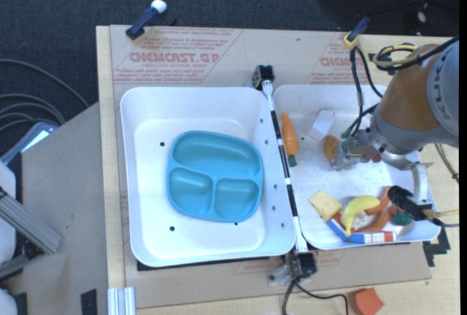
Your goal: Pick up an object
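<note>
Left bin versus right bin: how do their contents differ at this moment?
The left bin holds one large thing, a blue divided plate lying flat near its middle; the right bin holds several small toy foods, among them a carrot by the divider and a banana near the front. The gripper is down in the right bin, while the left bin has no arm over it. Both bins are shallow and white.

Two white bins (139,160) sit on a tan bench (219,51) printed with red lettering; left of the orange carrot (290,134) lies a sky-blue divided plate (214,176), below it a yellow banana (359,210) and a pale yellow block (325,203)
</note>
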`<action>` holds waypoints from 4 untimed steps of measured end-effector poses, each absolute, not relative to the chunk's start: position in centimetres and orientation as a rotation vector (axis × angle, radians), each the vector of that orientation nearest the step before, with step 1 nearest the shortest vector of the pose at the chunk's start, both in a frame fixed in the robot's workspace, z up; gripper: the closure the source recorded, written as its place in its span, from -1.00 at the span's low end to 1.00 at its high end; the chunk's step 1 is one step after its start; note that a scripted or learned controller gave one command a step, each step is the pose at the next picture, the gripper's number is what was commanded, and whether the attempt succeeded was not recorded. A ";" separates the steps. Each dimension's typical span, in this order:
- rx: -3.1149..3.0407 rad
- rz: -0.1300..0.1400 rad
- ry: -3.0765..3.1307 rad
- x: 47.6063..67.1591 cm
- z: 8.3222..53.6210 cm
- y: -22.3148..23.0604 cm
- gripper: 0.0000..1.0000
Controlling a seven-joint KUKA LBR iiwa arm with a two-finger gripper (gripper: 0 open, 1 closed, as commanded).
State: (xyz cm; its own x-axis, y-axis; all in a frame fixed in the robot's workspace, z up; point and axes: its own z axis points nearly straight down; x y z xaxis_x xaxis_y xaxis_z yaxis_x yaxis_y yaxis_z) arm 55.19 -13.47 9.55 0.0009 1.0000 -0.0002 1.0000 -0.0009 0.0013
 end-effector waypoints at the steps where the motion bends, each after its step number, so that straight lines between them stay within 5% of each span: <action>1: 2.222 0.001 2.220 55.2 9.5 -13.5 -1.00; 2: 2.220 0.001 2.223 60.6 8.5 -10.9 -1.00; 3: 2.218 0.001 2.222 60.7 9.5 -10.9 1.00; 4: 2.218 0.001 2.222 60.7 9.5 -10.9 -1.00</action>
State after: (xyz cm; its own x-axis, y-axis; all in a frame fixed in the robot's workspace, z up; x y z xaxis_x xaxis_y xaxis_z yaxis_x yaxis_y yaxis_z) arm 60.66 -10.87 9.46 -0.0019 1.0000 -0.0008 1.0000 0.0019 0.0017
